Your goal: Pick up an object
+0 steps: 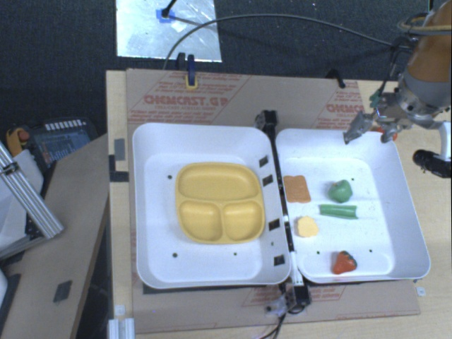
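On a cardboard-lined bench, two white bins are set side by side – the right bin point(395, 210) holding loose toy foods (a green pepper point(340, 190) nearest) – while the gripper point(370, 128), spread open and empty, is poised above its far rim, presumably for descent.

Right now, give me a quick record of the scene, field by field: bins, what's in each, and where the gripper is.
left bin: holds a yellow divided tray
right bin: holds five small items
items: tan flat piece, green round piece, green bean, pale yellow piece, red piece
gripper: open, above the right bin's far edge, holding nothing
nearest item to gripper: green round piece
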Robot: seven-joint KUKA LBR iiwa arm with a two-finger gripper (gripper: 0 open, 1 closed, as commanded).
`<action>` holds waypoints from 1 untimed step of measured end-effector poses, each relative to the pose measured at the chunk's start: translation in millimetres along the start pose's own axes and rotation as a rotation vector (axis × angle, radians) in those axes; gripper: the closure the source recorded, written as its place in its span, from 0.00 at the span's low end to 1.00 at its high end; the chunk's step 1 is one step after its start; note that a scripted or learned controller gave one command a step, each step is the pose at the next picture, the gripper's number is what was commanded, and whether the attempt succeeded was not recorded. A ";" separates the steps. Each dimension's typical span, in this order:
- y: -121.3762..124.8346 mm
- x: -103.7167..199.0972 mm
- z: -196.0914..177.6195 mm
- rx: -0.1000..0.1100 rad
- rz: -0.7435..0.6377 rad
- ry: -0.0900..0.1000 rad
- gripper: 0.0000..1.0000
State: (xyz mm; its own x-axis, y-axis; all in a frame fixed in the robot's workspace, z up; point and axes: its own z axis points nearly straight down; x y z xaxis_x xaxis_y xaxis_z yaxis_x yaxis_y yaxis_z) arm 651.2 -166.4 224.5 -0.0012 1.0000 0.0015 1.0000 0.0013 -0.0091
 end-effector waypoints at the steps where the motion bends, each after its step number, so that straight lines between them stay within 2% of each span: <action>1: 2.4 0.4 -6.7 -0.011 -0.002 -0.002 0.00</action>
State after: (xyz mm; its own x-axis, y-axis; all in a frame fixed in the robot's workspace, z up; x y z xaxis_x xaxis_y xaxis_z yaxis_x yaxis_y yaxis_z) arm 653.7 -166.0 231.3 -0.0035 1.0000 -0.0005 1.0000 0.0035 0.0018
